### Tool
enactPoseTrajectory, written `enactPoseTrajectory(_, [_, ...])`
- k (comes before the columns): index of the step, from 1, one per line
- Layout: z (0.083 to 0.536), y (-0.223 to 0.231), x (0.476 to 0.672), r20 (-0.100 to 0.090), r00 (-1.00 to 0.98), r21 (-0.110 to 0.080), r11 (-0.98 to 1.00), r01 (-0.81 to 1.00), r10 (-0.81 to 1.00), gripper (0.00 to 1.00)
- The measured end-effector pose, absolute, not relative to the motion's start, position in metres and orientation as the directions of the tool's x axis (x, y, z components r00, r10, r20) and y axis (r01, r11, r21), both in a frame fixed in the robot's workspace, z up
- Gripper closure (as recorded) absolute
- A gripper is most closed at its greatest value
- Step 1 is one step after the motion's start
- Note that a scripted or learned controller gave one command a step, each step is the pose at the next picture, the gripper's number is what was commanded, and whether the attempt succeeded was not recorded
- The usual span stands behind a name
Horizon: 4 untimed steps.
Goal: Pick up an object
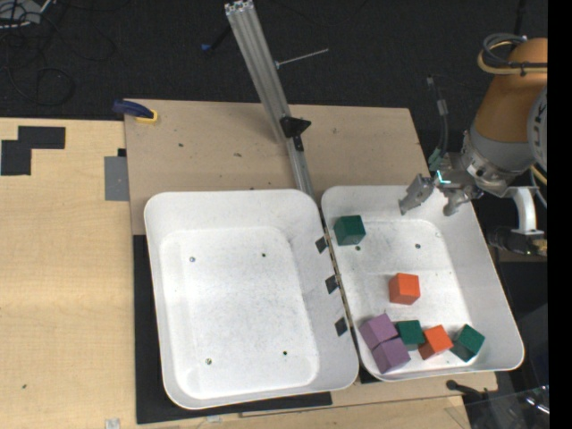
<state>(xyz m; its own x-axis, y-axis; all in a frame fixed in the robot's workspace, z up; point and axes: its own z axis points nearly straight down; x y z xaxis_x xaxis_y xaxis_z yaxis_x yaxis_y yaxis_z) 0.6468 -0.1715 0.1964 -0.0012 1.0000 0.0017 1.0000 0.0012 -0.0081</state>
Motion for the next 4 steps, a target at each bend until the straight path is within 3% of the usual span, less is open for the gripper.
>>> enactPoseTrajectory(1, [0.199, -0.171, 0.648, 0.001, -0.005, -0.004, 0.005, 1.0, 1.0, 0.0])
enactPoseTrajectory(3, [0.088, -0.163, 0.643, 0.001, -0.007, -0.005, 0.007, 1.0, 1.0, 0.0])
enactPoseTrajectory(4, [0.101, -0.163, 0.644, 0.0, -0.008, -0.002, 0.008, 1.0, 1.0, 1.0])
